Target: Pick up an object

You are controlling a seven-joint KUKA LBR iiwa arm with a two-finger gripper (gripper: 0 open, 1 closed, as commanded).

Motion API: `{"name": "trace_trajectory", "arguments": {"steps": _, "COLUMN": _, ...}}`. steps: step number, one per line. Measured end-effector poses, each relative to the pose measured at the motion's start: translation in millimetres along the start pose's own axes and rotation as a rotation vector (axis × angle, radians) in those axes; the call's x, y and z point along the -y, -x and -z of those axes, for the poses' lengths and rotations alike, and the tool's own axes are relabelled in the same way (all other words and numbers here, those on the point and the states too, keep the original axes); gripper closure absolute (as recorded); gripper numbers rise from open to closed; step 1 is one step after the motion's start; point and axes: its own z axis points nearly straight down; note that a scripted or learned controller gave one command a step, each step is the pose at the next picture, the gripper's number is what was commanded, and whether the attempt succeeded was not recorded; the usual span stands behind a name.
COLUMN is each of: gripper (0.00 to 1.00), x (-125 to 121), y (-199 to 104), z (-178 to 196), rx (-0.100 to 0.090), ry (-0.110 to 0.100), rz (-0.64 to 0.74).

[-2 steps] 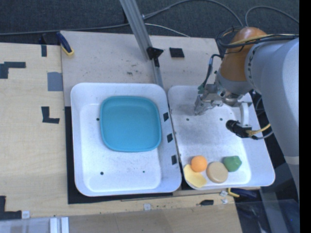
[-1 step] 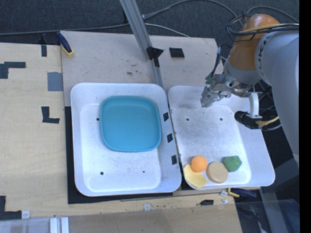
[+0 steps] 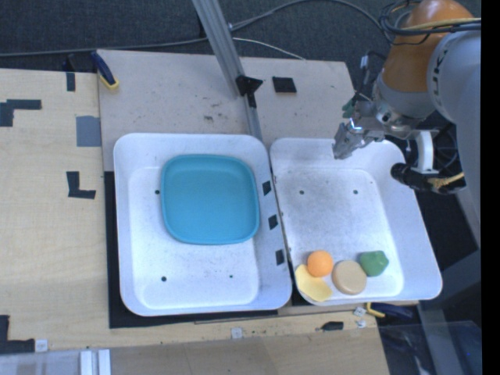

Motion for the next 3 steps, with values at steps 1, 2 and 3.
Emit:
{"name": "trace_trajectory", "arguments": {"steps": 1, "gripper": 1.0, "x": 26, "y": -40, "z": 11, "rx": -0.001, "ry": -0.003, "rz": 0.002}}
{"name": "trace_trajectory", "arguments": {"steps": 2, "gripper": 1.0, "x": 50, "y": -96, "z": 19, "rx": -0.002, "ry": -0.004, "rz": 0.004}}
{"name": "trace_trajectory", "arguments": {"steps": 3, "gripper": 1.0, "x": 65, "y": -136, "z": 23, "rx": -0.002, "ry": -0.004, "rz": 0.003}}
